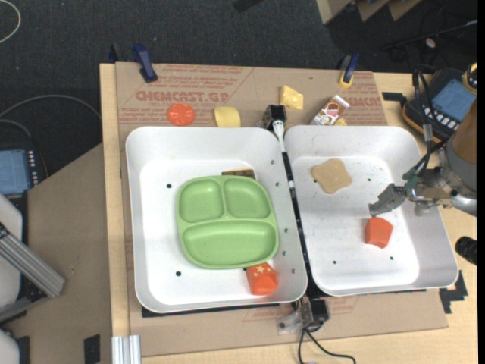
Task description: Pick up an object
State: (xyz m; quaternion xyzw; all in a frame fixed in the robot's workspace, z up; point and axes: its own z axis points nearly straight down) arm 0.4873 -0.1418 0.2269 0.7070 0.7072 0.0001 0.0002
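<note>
The two-finger gripper (pixel 388 201) of the grey robot arm (pixel 455 180) hangs low in the right-hand shallow white bin (pixel 345 275), its dark fingers slightly spread and closed on nothing; how wide the gap is cannot be read exactly at this slant. Just below the fingertips sits a small orange block (pixel 378 231), apart from them or barely so, and the likeliest target for the pick. Farther left in the same bin lies a flat tan cookie-shaped piece (pixel 332 176), well clear of the fingers. Across the divider, the left-hand white bin (pixel 144 203) holds a green plastic three-compartment plate (pixel 226 221), with an orange starred block (pixel 262 278) at the plate's lower right edge. Behind the bins, on the cardboard-covered bench (pixel 189 89), rest an orange round piece (pixel 180 114), two pale yellow pieces (pixel 226 116) (pixel 292 96) and a small red-and-white packet (pixel 329 113).

The risk from here, as a judgement: the fingers look offset toward the block's upper edge rather than centred over it, so a straight descent could land one finger on top of the block, or a closing stroke could clip a corner and squirt it sideways across the slick bin floor. A narrow opening would make straddling the block harder still.
</note>
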